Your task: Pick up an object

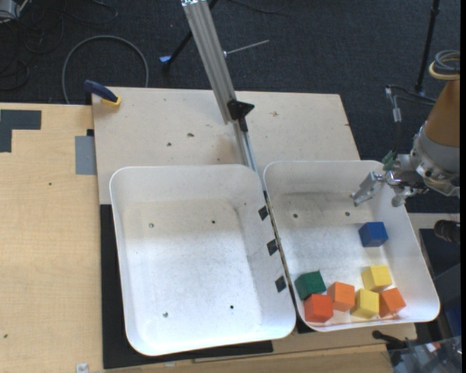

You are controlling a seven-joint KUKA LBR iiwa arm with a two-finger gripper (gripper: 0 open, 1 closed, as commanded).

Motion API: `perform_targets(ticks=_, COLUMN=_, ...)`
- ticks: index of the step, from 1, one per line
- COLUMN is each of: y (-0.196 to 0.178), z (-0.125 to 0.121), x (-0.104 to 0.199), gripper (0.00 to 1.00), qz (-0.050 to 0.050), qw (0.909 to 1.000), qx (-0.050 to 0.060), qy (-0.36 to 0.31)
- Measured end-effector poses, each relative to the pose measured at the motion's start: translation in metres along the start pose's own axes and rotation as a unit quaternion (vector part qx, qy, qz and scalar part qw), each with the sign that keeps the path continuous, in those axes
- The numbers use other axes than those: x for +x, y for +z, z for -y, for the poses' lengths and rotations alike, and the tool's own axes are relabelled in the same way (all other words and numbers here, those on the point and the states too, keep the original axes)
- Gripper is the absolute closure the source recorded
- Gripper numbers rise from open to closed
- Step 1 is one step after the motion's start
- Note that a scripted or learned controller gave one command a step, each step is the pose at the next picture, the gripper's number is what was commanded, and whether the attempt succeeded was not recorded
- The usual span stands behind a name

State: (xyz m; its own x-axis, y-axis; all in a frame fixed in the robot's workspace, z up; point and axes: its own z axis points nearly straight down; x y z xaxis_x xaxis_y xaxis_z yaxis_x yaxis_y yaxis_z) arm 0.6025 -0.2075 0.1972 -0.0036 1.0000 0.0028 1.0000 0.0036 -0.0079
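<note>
While the gripper hung open and empty over the right bin, far of the blue cube, nothing was picked.

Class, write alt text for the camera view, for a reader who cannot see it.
A grey robot arm's two-finger gripper hangs over the right shallow white bin, above a blue cube. Near that bin's front edge cluster a green cube, three orange cubes and two yellow cubes.
</note>
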Motion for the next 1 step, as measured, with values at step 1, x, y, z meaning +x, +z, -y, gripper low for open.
perform_targets(ticks=1, y=0.0892, z=-0.0009, x=-0.0008, gripper=0.0, qz=0.0, qw=1.0, qx=0.001, qy=0.002)
